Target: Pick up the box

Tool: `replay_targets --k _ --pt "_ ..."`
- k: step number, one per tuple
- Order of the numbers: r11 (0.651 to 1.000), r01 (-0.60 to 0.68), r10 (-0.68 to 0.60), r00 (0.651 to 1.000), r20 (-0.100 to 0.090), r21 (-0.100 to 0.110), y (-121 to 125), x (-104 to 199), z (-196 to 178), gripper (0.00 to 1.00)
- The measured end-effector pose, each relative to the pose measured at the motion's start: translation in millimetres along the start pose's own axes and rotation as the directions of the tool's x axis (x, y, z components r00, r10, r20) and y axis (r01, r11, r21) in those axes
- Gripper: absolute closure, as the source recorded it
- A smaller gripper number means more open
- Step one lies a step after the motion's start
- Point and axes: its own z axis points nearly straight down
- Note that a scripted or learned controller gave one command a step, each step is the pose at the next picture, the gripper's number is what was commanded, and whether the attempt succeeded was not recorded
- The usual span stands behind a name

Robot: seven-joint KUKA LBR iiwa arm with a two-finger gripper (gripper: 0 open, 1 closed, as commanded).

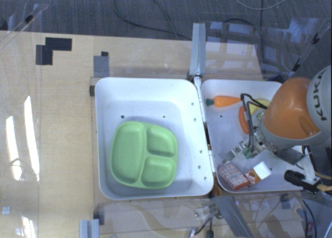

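box (233, 175) beside gripper (244, 151), carrot (226, 101) beyond

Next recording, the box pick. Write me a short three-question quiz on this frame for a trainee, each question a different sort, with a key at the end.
1. True or false: the green divided plate lies in the same bin as the box.
2. Multiple choice: where in the right bin is the toy carrot? A) near its far edge B) at its near edge beside the box C) on the bench outside it
3. Fill in: the arm's orange band hangs over the ____ bin.

Key: 1 false, the plate is in the left bin and the box in the right one. 2 A. 3 right.
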Motion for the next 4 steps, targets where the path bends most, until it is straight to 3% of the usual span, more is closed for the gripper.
replay_targets --k 1,2,4 --pt "0.998 -0.055 0.055 0.998 -0.01 0.017 0 -18 -11 0.0" --pt "1.0 -0.017 0.017 1.0 0.007 -0.001 -1 -3 7 0.0" --pt "0.978 -0.208 0.208 0.978 0.0 0.005 -3 -1 9 0.0"
